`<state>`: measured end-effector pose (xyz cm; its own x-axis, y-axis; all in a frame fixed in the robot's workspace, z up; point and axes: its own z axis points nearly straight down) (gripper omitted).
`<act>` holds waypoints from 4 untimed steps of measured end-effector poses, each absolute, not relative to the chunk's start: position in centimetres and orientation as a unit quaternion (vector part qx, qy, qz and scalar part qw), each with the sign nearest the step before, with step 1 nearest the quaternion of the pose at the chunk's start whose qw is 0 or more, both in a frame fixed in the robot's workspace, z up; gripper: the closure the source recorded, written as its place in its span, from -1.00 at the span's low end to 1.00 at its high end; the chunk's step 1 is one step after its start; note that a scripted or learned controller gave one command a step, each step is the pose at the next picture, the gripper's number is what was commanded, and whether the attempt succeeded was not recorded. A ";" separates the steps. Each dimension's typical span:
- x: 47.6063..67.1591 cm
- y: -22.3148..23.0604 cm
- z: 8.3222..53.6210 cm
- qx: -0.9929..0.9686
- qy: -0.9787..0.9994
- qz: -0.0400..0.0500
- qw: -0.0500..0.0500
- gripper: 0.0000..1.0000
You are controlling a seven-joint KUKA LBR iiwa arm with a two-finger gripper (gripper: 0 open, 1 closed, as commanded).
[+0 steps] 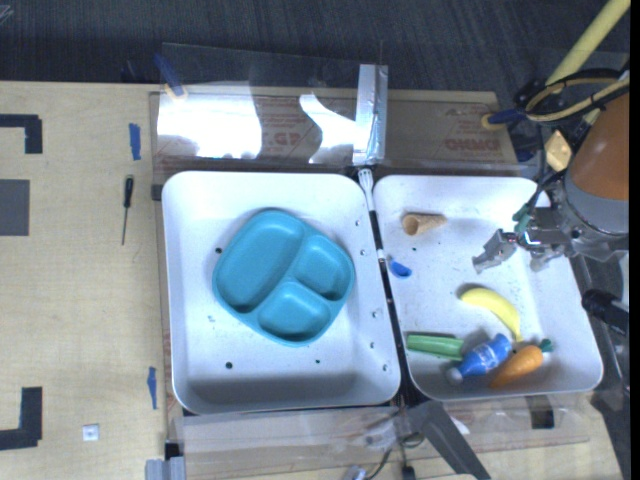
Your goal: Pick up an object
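Observation:
The right bin point(560, 190) holds several small objects. A yellow banana point(492, 306) lies near its middle. A green stick-shaped item point(435, 344), a blue bottle point(481, 357) and an orange carrot point(521, 362) lie along its front wall. A tan cone-shaped piece point(423, 223) sits at the back left, and a small blue scrap point(400, 267) lies by the left wall. My gripper point(518, 252) hangs over the right half of this bin, above and just behind the banana. It is open with nothing between its fingers point(489, 255).
The left bin point(190, 208) holds a blue divided plate point(284, 275). A clear plastic sheet and a metal strip point(369, 113) stand behind the bins. Cables and a yellow hose point(590, 33) hang at the far right beside the arm.

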<state>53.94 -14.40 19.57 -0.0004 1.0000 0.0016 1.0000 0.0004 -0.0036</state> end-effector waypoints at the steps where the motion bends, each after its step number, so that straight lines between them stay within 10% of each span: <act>1: 51.4 -18.1 9.5 -0.687 -0.727 0.003 0.005 -1.00; 3: 54.6 -14.3 13.3 -0.686 -0.728 0.000 0.000 -1.00; 4: 48.1 -15.0 8.7 -0.693 -0.721 -0.002 -0.002 -1.00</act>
